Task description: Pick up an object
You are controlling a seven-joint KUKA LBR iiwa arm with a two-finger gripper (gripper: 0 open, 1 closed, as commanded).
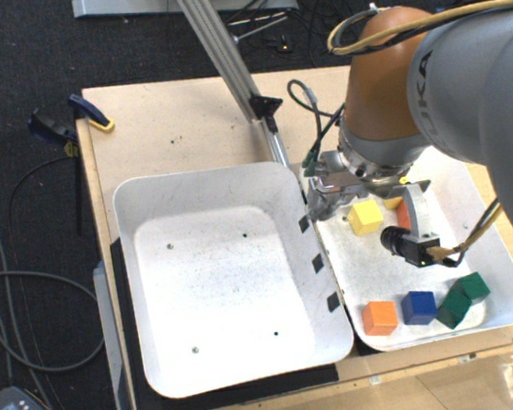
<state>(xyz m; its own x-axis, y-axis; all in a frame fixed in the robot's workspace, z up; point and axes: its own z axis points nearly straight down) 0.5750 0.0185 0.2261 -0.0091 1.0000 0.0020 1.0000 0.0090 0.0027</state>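
Note:
A yellow block (365, 218) lies in the upper part of the right bin (503, 307), right under the arm's wrist. My gripper (354, 197) hangs over that bin just above the yellow block, its tip mostly hidden by the wrist and its metal fittings. Along the bin's front wall sit an orange block (379, 316), a blue block (420, 307) and a green block (464, 299). A small orange-red piece (402, 214) peeks out right of the yellow block, partly hidden.
The left bin (142, 263) holds nothing but specks. A slanted metal pole (220, 48) crosses the back of the bench. A blue and yellow clamp (74, 121) grips the bench's far left corner. Cables loop around the wrist.

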